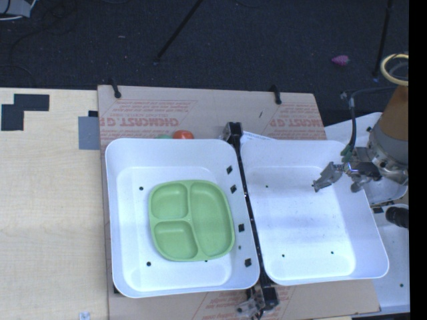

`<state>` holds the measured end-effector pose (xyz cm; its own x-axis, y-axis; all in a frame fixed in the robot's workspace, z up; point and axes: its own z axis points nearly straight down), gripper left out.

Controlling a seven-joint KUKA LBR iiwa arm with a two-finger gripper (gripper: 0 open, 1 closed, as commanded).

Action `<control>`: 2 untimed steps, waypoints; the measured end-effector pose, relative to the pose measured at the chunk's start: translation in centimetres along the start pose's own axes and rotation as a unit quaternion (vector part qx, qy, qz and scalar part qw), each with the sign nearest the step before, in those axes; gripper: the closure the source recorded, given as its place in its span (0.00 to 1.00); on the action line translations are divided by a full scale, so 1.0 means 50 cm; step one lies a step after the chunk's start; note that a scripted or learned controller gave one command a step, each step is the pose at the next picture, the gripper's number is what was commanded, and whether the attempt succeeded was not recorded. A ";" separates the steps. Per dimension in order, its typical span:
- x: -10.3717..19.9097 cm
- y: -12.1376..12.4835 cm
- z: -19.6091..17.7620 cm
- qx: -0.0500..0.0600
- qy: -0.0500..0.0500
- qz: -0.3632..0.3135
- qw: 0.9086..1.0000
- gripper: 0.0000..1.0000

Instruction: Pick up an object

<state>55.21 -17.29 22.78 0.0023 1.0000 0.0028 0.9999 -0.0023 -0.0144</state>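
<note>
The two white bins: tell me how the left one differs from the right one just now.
The left bin holds a green divided plate lying flat; the right bin has bare floor showing, with faint dark smudges. The gripper hangs over the right bin's upper right part, while nothing reaches over the left bin. A small orange thing sits just behind the left bin's far rim. Both are shallow, white and rounded at the corners, set side by side.
</note>
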 end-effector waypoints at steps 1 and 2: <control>0.000 0.005 -0.014 -0.006 -0.001 -0.001 1.000 0.00; 0.013 0.004 0.076 -0.004 0.000 -0.001 1.000 0.00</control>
<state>55.35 -16.64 19.00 -0.0002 1.0000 0.0020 1.0000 0.0002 -0.0068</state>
